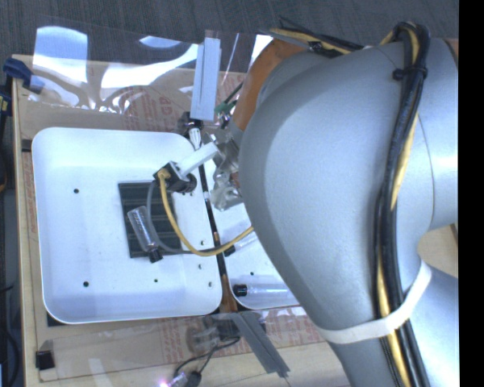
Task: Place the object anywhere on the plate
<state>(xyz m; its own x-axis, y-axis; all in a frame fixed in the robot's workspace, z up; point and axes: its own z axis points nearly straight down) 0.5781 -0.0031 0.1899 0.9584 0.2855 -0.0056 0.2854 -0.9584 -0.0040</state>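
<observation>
From my screen, the clear tube point(142, 230) with the black end cap lies flat on the plate point(134, 200), on the plate's left half, running lengthwise from its middle down to its near edge, where the cap sits at the rim. The plate is a dark grey square with fine parallel ribs, lying flat on the floor of the left bin point(73, 240).

That bin is smooth glossy white with rounded corners and a few small dark dots in its floor. Left of the plate, and on its near side, I see broad bare white floor. To the plate's right only a narrow strip remains before the bin wall.

The gripper point(223, 185) hangs just past the plate's upper right corner, over the seam where the two bins meet. I cannot tell how wide it stands, as the metal parts there blur together. The big grey arm point(339, 176) covers most of the right bin point(244, 266). Right of the plate and nearer me, a second pale tube point(268, 289) with a dark end lies in that bin, half under the arm.

Brown board point(129, 349) frames both bins, and beyond the plate a shiny clear sheet point(105, 75) catches the light.
</observation>
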